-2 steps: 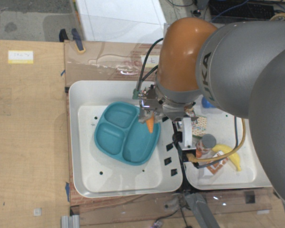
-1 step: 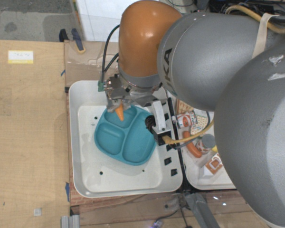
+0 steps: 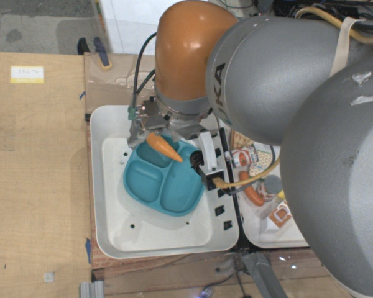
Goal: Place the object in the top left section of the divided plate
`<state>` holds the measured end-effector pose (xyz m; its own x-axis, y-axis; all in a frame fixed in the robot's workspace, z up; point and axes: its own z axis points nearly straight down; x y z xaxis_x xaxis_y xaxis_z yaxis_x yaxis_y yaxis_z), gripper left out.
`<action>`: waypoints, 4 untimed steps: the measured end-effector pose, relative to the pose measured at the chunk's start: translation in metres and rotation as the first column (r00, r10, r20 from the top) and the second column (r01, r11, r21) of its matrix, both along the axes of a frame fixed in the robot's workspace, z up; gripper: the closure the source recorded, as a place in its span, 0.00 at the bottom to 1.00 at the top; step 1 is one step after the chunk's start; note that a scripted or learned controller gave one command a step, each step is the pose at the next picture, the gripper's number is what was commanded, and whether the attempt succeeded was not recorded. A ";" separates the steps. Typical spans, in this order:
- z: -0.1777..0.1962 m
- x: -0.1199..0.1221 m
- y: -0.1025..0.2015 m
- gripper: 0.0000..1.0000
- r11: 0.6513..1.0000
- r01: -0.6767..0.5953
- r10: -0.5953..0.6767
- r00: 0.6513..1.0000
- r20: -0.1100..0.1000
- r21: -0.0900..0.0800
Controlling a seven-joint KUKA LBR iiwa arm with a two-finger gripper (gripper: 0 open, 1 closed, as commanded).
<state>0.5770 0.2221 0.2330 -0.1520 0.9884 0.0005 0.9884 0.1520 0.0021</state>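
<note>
Arm overhangs plate; its lower sections lie open.

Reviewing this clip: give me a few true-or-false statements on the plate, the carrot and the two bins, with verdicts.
1. The blue divided plate lies in the left bin. True.
2. The carrot is green. False: it is orange.
3. The carrot is over the upper part of the plate, just under the hand. True.
4. The plate sits on the wooden bench outside the bins. False: it is inside the left bin.
5. The right bin holds several small packaged items. True.
6. The carrot lies in the right bin. False: it is over the plate in the left bin.
</note>
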 end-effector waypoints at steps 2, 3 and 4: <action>-0.013 -0.038 -0.080 1.00 0.979 -0.206 0.206 0.979 -0.004 0.000; -0.013 -0.038 -0.080 0.00 0.979 -0.205 0.205 0.979 -0.003 0.000; -0.019 -0.027 -0.007 0.00 0.756 -0.655 0.655 0.756 0.002 -0.001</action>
<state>0.5498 0.2155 0.2140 -0.7620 0.6476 -0.0012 0.6476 0.7620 0.0044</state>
